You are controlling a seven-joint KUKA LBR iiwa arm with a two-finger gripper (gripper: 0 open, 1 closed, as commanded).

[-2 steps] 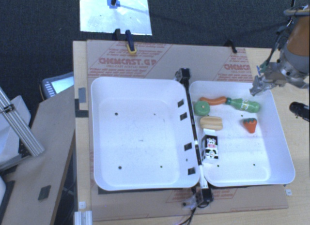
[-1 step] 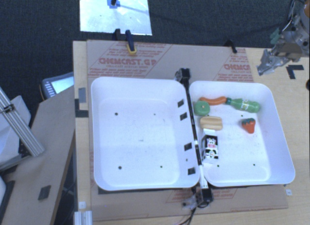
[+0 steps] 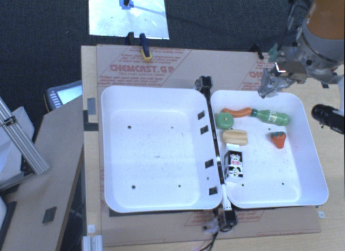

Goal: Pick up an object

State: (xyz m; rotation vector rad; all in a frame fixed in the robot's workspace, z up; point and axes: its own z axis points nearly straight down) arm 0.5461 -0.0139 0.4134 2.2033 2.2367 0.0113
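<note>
- We see the desk carrying two shallow white bins side by side, joined along a dark seam with clips.
- The left bin is the larger white area in view; we see only small dark dots on its floor.
- The right bin holds all the objects, gathered in its upper half.
- The arm – grey with an orange band – reaches in at the upper right, and its end effector hangs over the bin's far rim, just above the green bottle; we cannot tell how far apart it stands, and we see nothing in it.
- The green bottle lies on its side near the far wall, its neck touching an orange carrot-shaped piece.
- A green round piece sits just beside the seam, with a tan bread-like piece just below it.
- A black-and-white box lies further down by the seam.
- A small red-orange piece rests apart – below the bottle.
</note>
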